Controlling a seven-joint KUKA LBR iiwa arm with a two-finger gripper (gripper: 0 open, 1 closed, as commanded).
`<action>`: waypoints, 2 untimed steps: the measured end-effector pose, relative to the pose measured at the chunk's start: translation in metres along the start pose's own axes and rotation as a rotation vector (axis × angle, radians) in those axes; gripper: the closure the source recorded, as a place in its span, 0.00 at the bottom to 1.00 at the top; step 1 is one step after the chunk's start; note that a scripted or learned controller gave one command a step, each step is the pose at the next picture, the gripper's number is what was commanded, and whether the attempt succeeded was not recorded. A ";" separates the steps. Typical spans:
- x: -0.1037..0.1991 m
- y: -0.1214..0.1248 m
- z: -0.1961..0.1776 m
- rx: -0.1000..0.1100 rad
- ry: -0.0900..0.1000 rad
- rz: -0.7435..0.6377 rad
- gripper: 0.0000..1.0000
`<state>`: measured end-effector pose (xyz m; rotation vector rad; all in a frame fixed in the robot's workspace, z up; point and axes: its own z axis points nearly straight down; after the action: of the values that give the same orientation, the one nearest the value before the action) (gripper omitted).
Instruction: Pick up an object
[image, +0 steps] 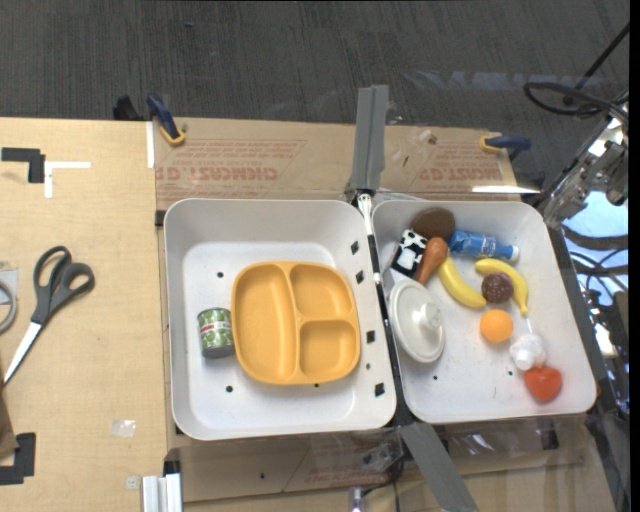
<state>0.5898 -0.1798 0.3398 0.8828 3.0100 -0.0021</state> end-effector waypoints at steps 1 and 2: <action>-0.036 0.032 -0.012 0.000 0.001 0.135 1.00; -0.002 0.000 0.010 0.001 0.003 0.019 1.00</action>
<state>0.5916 -0.1815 0.3297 0.9123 3.0040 -0.0019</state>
